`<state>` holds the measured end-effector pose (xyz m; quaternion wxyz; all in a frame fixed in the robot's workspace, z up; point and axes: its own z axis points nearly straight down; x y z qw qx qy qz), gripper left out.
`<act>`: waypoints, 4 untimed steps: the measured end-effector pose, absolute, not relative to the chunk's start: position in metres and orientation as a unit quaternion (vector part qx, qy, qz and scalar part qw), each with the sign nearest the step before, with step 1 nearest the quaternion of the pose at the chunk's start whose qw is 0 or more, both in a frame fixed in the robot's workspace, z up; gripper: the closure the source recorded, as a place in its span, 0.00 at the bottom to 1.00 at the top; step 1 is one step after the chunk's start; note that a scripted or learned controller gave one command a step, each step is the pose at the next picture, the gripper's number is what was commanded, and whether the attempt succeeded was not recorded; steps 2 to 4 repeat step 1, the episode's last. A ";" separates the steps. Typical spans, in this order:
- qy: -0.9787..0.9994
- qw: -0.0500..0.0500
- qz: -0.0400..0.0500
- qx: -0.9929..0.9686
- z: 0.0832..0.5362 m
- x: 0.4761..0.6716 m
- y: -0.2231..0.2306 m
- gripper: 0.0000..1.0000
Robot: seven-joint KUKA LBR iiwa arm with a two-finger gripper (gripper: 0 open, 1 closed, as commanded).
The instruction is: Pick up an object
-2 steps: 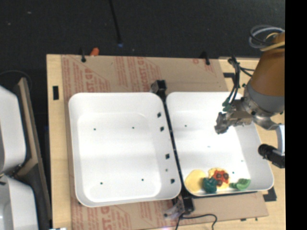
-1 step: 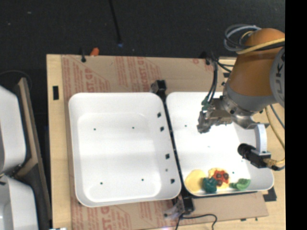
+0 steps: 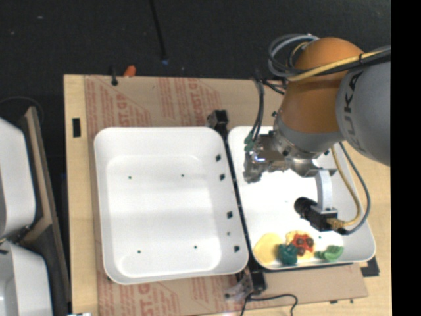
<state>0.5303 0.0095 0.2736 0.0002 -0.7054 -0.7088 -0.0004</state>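
Camera view gives us two white bins side by side on the bench, and we take the right bin [image 3: 368, 239] as our landmark. Its objects sit bunched against its near rim: a pale yellow piece [image 3: 265, 245] lies nearest the wall it shares with the left bin [image 3: 164, 203], a teal piece [image 3: 287, 254] touches the yellow one on the side away from that wall, a red and orange piece [image 3: 302, 241] sits just behind the teal one, and a small green piece [image 3: 331, 251] lies nearest the outer corner. Together they form a row whose long axis runs along the near rim; the green piece is also stretched along that rim, while the others are too small and blurred for us to read a direction. The gripper [image 3: 253, 170] hangs over the far half of the right bin, close to the shared wall and well apart from the row; we cannot tell how far it is open, and we see nothing gripped in it. The arm's grey and orange wrist [image 3: 316, 104] covers the bin's far side. Between the gripper and the row the bin floor is bare white, except for a dark fitting [image 3: 314, 212] on the arm above its outer part.
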 end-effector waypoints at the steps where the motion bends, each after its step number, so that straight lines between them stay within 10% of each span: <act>1: -0.709 0.000 0.000 -0.706 0.268 0.529 0.066 1.00; 4: -0.709 0.000 0.000 -0.706 0.268 0.529 0.066 1.00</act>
